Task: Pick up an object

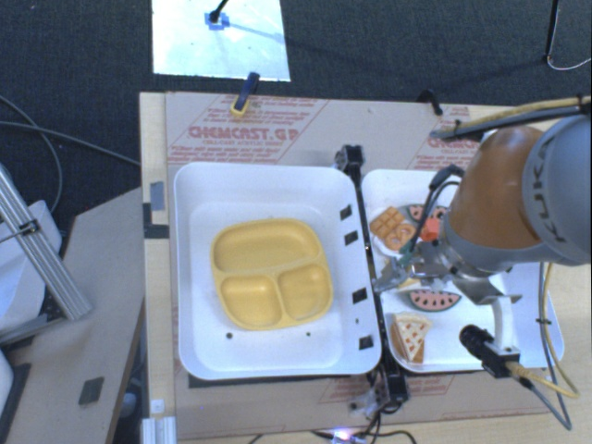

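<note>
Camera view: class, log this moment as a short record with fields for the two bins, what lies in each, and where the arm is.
left bin: holds a yellow tray with three compartments
right bin: holds toy food
toy food: waffle, watermelon slice, pizza slice
arm: reaches in from the right, over the right bin
pincer: low over the right bin near its left wall, between the waffle and the watermelon slice
held item: none seen
</note>
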You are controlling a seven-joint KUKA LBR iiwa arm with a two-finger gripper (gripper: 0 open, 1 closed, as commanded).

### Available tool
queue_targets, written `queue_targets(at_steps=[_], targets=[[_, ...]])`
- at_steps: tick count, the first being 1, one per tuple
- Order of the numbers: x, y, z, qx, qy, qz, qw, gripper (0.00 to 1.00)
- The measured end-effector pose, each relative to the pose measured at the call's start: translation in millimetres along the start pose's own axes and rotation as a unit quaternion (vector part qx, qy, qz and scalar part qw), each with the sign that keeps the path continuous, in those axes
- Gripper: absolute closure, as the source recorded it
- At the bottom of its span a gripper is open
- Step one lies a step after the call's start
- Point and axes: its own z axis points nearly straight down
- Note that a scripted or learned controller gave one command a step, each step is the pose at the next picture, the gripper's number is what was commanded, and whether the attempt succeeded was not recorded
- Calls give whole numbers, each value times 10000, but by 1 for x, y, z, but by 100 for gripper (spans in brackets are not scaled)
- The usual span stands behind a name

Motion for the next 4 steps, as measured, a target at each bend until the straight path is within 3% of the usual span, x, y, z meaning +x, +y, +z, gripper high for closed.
queue_targets(at_steps=[1, 2, 3, 4], targets=[[-4, 4, -7, -14, -9, 15, 10000, 100], [-4, 3, -7, -13, -8, 25, 10000, 0], [-84, 0, 109, 20, -19, 78, 10000, 0], [-67, 73, 102, -34, -20, 10, 10000, 0]])
